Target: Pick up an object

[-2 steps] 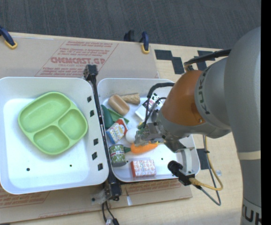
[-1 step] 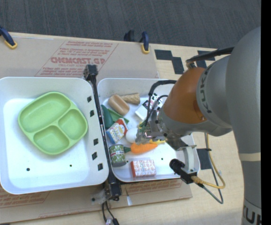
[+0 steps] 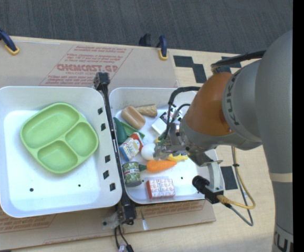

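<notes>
Grey arm [image 3: 246, 109] hides right bin's [image 3: 141, 94] far side.

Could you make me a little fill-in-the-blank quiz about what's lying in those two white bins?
1. The divided plate in the left bin is ___ in colour.
2. The plate has ___ compartments.
3. The carrot lies in the ___ bin.
4. The red-and-white box lies nearer the ___ edge of the picture than the carrot.

Missing words: green; three; right; bottom
</notes>
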Tool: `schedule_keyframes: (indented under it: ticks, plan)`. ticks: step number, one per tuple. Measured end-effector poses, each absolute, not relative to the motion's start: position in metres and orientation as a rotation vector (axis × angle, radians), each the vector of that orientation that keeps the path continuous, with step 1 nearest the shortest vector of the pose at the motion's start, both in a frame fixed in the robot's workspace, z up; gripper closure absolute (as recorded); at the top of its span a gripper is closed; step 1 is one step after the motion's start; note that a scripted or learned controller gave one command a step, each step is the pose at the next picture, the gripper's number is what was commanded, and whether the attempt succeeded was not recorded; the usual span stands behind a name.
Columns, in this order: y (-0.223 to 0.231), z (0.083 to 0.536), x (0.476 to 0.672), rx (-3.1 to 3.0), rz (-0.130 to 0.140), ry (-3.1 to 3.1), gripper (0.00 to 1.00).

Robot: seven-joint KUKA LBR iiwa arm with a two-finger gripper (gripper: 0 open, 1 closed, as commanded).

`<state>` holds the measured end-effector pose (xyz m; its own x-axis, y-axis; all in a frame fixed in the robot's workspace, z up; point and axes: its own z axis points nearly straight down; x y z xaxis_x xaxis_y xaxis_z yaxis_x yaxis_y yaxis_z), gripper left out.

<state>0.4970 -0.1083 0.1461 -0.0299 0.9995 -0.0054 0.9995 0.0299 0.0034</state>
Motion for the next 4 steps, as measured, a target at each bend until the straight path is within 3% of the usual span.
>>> schedule_keyframes:
  ticks: [1, 2, 3, 4]
  plan:
    - [-0.143, 0.267, 0.554, 2.212, 0.002, 2.226, 1.0]
    - [-0.143, 0.267, 0.554, 2.213, 0.001, 2.228, 0.0]
    - [-0.16, 0.094, 0.49, 2.218, -0.003, 2.23, 0.0]
    - [-0.16, 0.105, 0.491, 2.21, -0.003, 2.236, 1.0]
